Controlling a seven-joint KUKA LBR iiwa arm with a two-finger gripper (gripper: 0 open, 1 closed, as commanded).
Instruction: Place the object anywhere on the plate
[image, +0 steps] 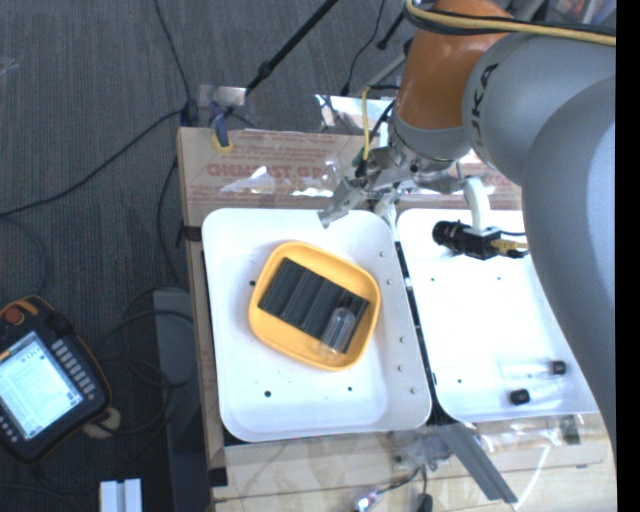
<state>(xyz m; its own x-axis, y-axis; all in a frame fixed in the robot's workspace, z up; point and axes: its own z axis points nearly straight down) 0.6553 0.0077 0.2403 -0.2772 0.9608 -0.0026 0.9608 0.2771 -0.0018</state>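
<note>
My end effector (368, 190) hangs over the left white plastic bin's (235, 390) far rim at 12 o'clock; can't tell its state. The small clear plastic vial (339, 327) lies on the yellow square plate's (268, 330) dark ribbed insert, toward 4 o'clock, near the rim (looks placed already). Risk: any bump from a low pass could roll it off.
</note>
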